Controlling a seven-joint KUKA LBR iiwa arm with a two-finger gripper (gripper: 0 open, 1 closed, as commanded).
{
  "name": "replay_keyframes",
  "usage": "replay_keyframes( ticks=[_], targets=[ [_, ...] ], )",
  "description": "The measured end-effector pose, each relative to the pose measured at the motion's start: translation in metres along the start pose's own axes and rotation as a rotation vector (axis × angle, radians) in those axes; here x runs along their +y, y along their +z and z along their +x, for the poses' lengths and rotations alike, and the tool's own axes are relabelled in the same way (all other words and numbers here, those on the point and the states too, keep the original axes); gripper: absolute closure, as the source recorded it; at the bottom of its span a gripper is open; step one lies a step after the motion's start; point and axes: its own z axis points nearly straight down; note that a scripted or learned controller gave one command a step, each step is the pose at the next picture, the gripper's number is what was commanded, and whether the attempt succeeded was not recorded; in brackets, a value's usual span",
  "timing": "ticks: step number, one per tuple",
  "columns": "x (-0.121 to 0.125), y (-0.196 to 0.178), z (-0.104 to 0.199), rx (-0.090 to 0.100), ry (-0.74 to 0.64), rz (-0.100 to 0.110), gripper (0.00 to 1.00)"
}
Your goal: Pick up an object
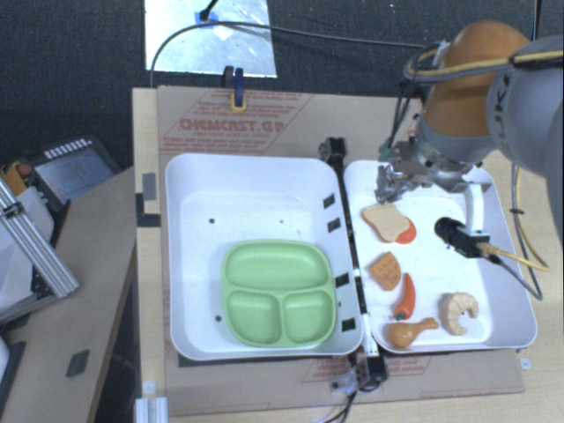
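Arm: it reached in from the right over the right bin (507, 320).
Gripper (389, 186): it hung just above the bread slice (382, 221); whether it was spread or pressed together, I could not tell.
Right bin: bread slice at the upper left, then a waffle piece (385, 270), a chili pepper (405, 297), a drumstick (409, 330).
Left bin (189, 263): a green divided plate (278, 291).

A pale green tray (279, 291) sits in a white bin (189, 236); the pepper (404, 297) is orange-red.

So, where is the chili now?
The chili lies in the right bin, near its front, between the waffle and the drumstick.
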Motion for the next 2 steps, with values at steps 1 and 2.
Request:
replay_keyframes(
  ticks=[1, 2],
  targets=[
    [-0.012, -0.008, 0.058, 0.001, -0.001, 0.0, 1.0],
    [-0.036, -0.016, 0.11, 0.001, -0.002, 0.0, 1.0]
  ],
)
